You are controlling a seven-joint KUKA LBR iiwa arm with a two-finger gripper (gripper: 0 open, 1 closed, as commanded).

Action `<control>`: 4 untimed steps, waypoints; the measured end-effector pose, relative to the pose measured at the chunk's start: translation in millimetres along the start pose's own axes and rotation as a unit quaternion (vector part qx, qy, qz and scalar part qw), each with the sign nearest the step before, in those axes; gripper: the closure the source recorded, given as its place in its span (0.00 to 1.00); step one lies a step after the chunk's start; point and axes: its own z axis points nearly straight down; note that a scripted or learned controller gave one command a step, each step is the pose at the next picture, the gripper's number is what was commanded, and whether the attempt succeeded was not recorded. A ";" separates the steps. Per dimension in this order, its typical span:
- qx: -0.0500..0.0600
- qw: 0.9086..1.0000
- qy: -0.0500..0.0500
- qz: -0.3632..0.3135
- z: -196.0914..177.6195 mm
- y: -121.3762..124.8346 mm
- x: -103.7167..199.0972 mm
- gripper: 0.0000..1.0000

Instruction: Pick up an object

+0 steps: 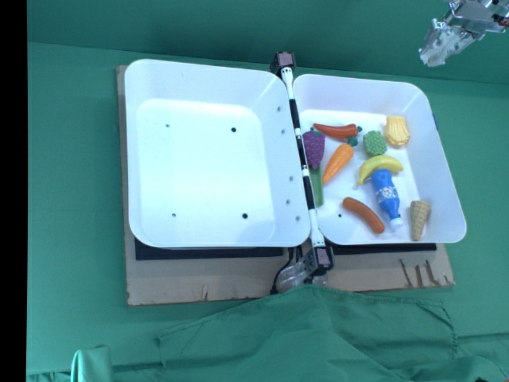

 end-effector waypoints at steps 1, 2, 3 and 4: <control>-0.003 1.000 -0.001 0.000 -0.6 8.3 -0.3 1.00; -0.003 1.000 -0.001 0.001 -5.4 14.0 -0.3 1.00; -0.003 1.000 -0.001 0.000 -9.7 20.2 -0.3 1.00; -0.004 1.000 -0.001 0.000 -20.0 28.4 -0.2 1.00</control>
